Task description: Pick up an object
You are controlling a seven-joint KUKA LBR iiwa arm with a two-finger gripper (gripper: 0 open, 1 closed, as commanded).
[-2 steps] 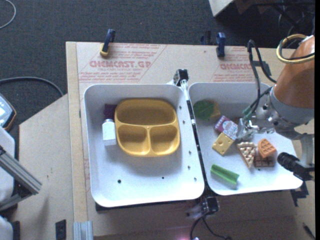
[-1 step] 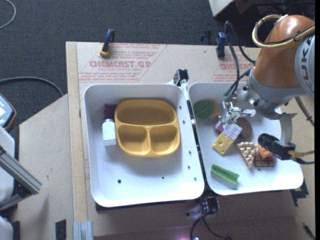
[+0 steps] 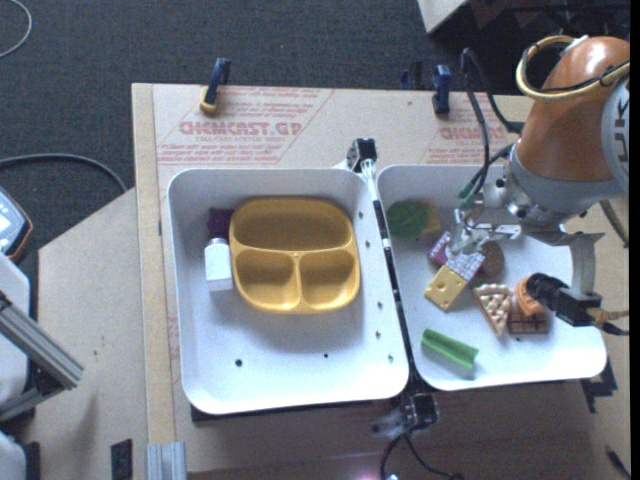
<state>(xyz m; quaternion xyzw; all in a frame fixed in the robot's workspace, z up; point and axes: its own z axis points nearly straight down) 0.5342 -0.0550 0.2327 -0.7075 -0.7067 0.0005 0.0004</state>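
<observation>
**Gripper low over the toy food in the right bin, nothing lifted yet**

Taking the yellow divided tray point(image 3: 294, 254) as the landmark: it sits in the left bin point(image 3: 190, 358), with a small white bottle point(image 3: 218, 265) touching its left edge and a dark purple piece point(image 3: 220, 218) just above the bottle.

Right of the tray, across the divider, lies the right bin point(image 3: 560, 366) with the candidates for picking. Nearest the tray are a green round piece point(image 3: 406, 217) towards the far wall and a green bar point(image 3: 449, 352) towards the near wall. Further right is a yellow cheese wedge point(image 3: 446, 288), then a waffle-like triangle point(image 3: 492, 304), and a brown-and-orange piece point(image 3: 528, 308) beside it.

The gripper point(image 3: 470, 248) hangs just above the cheese wedge, over a pink-and-brown piece point(image 3: 447, 249) that it partly hides. Whether its jaws are apart or together cannot be told at this angle, and no object is clearly seen between them.

To do the grasp well, I judge the arm should centre on one piece rather than the seam between neighbours, since the cheese wedge and pink-and-brown piece crowd together there. A straight descent, closing across the narrow side, then a vertical lift should avoid dragging the neighbours along.
</observation>
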